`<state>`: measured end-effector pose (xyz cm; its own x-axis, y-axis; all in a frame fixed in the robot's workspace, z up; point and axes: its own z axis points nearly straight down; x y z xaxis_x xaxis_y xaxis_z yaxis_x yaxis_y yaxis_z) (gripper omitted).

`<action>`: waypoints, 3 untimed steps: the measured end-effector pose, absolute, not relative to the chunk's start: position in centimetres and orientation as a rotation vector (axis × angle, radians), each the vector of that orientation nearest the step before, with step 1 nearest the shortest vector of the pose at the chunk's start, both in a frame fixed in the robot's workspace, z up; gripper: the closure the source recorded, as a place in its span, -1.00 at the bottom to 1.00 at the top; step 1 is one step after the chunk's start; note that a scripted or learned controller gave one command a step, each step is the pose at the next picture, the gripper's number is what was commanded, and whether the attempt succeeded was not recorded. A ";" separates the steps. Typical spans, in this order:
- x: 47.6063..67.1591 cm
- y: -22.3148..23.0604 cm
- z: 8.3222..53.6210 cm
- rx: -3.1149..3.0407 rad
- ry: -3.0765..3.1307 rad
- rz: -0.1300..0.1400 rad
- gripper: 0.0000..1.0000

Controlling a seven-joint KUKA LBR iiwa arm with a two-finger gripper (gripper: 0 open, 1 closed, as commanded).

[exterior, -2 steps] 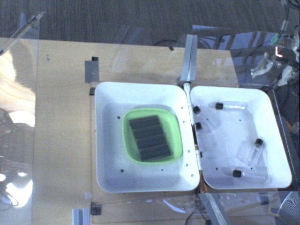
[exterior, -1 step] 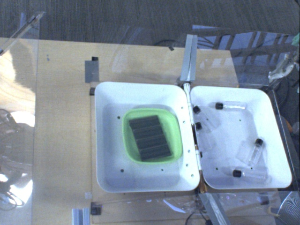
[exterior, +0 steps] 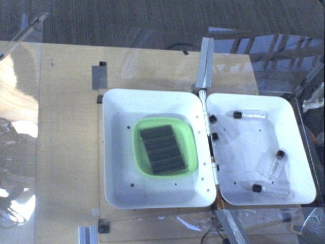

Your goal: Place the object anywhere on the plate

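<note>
Dark ridged block already lying on the green plate; arm's pose and gripper state cannot be told.

Near edge of right bin [exterior: 299, 151]: clear vials [exterior: 269, 189], likely light, slick, brittle. Left bin [exterior: 117, 151], centre: green plate [exterior: 189, 146] carrying dark ridged block [exterior: 162, 149], which looks stiff and flat; best taken across its short sides.

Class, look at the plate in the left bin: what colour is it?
Light green, seen in the camera view: the plate carries a dark ridged block.
</note>
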<state>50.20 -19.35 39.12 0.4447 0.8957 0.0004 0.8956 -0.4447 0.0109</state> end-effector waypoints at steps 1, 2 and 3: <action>48.8 -19.3 35.3 2.667 1.651 0.006 -1.00; 48.8 -17.3 27.2 2.686 1.623 0.005 -1.00; 48.9 -19.3 38.4 2.764 1.473 0.013 -1.00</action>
<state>48.92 -19.29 38.43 0.5576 0.8301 0.0025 0.8300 -0.5576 0.0125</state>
